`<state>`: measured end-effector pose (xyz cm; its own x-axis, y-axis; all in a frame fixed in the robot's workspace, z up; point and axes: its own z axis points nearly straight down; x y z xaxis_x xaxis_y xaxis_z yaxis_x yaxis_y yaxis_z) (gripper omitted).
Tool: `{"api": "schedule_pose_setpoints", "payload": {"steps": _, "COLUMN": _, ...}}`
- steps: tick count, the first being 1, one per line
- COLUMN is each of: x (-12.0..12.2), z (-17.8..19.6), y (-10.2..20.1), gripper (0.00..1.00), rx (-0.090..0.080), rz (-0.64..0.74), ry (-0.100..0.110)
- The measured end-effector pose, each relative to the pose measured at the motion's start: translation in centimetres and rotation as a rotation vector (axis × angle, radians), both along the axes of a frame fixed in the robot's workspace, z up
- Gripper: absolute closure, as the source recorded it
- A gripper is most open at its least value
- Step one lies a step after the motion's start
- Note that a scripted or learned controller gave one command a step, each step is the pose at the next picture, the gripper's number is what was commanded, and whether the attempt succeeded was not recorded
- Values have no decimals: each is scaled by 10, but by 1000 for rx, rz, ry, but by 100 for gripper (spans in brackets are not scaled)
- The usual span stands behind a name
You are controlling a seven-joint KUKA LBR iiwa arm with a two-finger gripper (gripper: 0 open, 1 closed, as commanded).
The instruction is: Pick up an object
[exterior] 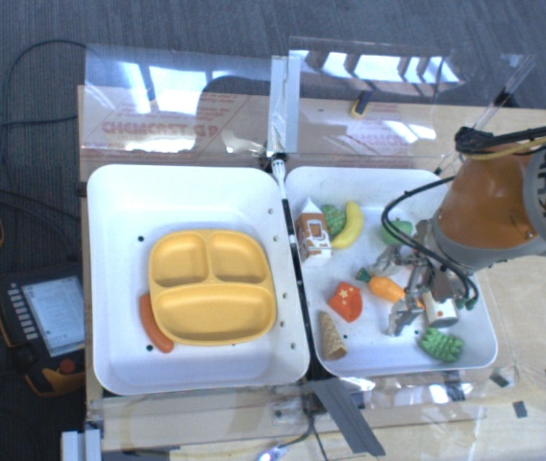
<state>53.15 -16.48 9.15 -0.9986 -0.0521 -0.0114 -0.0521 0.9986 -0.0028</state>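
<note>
My gripper [395,289] is low over the right bin [480,358], at its middle right, under the grey and orange arm. Its two fingers are spread apart, so it is open. A small orange carrot [384,287] lies in the gap between them; I cannot tell whether either finger touches it. A red toy fruit [346,301] lies just left of the gripper. Beside the wrist are a white block [439,311] and, below it, a green knobbly toy [441,344].
The right bin also holds a small carton [313,235], a green piece [334,221], a banana [351,225], a cone [332,336] and a green toy [400,229] behind the arm. The left bin [119,200] holds a yellow divided plate [213,286] and an orange sausage [155,324].
</note>
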Motion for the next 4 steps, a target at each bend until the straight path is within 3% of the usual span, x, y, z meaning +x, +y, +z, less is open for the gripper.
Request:
{"api": "schedule_pose_setpoints", "payload": {"steps": 1, "x": 1, "z": 11, "y": -1, "gripper": 100, "rx": -5, "rz": -1, "ry": -3}}
{"api": "schedule_pose_setpoints", "payload": {"steps": 2, "x": 6, "z": 92, "y": 76, "gripper": 100, "rx": 4, "rz": -299, "ry": 9}}
{"api": "schedule_pose_setpoints", "payload": {"steps": 3, "x": 14, "z": 125, "y": 170, "gripper": 100, "rx": 6, "rz": -331, "ry": 9}}
{"api": "schedule_pose_setpoints", "payload": {"steps": 4, "x": 49, "z": 168, "y": 84, "gripper": 100, "rx": 0, "rz": -66, "ry": 8}}
